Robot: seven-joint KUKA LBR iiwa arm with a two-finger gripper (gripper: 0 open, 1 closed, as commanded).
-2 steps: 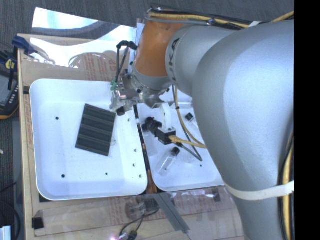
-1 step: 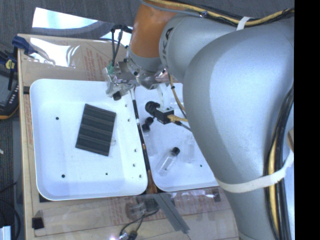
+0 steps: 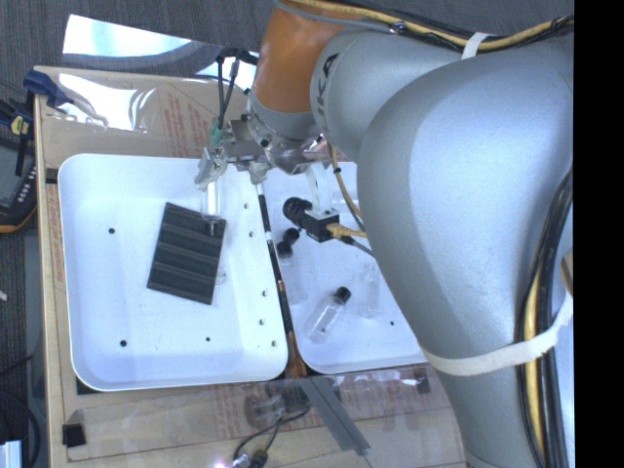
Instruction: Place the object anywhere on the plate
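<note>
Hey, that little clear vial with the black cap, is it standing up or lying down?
Lying down. The clear vial rests on its side on the floor of the right bin, black cap pointing toward the upper right, body slanting toward the lower left.

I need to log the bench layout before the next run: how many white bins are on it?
2. The left bin holds a dark ribbed plate, with the gripper at its top edge. The right bin holds a clear vial and is partly hidden by the arm.
</note>
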